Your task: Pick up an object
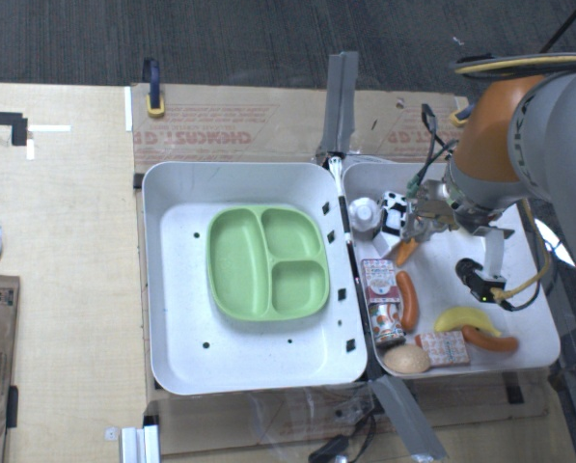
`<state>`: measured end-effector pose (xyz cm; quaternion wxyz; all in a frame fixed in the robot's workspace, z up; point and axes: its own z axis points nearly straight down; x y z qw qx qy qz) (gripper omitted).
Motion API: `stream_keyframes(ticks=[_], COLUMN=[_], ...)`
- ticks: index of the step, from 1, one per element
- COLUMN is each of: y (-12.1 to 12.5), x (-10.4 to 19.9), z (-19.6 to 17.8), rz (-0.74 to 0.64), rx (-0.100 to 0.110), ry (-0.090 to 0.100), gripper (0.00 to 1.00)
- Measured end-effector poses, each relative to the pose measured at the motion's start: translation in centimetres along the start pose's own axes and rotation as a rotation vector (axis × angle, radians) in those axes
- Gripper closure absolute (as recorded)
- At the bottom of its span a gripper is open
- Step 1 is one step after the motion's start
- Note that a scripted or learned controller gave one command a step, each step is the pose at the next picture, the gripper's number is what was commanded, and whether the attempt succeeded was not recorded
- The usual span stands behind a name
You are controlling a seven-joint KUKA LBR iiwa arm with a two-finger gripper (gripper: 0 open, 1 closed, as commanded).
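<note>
Down at the near rim of the right bin [548,340] sits a beige roundish thing [405,359], prob a bread roll or potato, well below my end effector [415,228]. Just right of it is a small printed packet [448,349], then a banana [463,318] touching an orange carrot-ish piece [490,339].

End effector is low at the far-left part of that bin, right above a small orange item [405,252] that pokes out under it. Can't tell how wide it's spread or if it has hold of anything, the wrist blocks it, so I'm not calling it a grab.

What worries me: stuff is packed tight there. A white cup-like thing [364,214] and a black/white block [394,212] sit just to its left, and a can [381,297] w/ a red sausage [408,299] beside it lies just below. IMO a slightly off descent clips a neighbour or pinches two things. Orange item looks thin and slanted, so it could squirt out.

Green tray [266,261] in the left bin [172,287] is well off to the left, no issue.
</note>
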<state>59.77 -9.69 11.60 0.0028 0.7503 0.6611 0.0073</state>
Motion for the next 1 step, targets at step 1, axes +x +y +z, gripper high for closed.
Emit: stream_keyframes(ticks=[1], y=[2.43], x=[4.07], z=[-10.57], rz=[-0.054], rx=[0.015], ry=[-0.009], gripper=[1.00])
